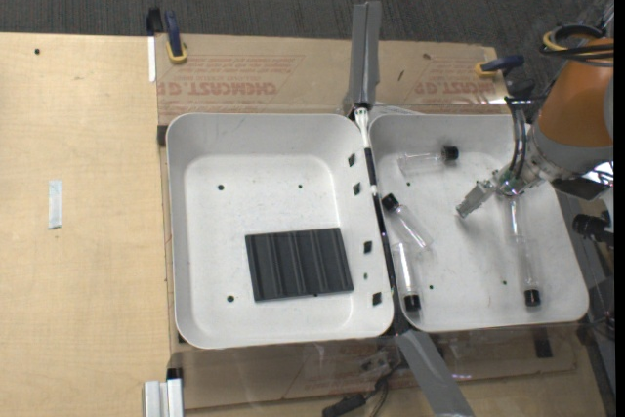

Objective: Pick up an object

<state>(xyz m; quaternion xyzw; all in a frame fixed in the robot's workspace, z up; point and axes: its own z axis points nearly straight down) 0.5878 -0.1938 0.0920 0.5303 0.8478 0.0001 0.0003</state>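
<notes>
Two shallow white bins sit side by side on the bench [88, 308]. The left bin [195, 146] holds a dark ribbed rectangular pad [298, 265], lying flat near its middle, toward the near side. The right bin [566, 293] holds several clear tubes with black caps: one [428, 160] at the far side, two [402, 222] along the left wall, one [522, 259] toward the right. The gripper [493, 190] hangs over the right bin's middle, its fingers [472, 203] spread somewhat apart, gripping nothing, with the right-hand tube just beside them.
</notes>
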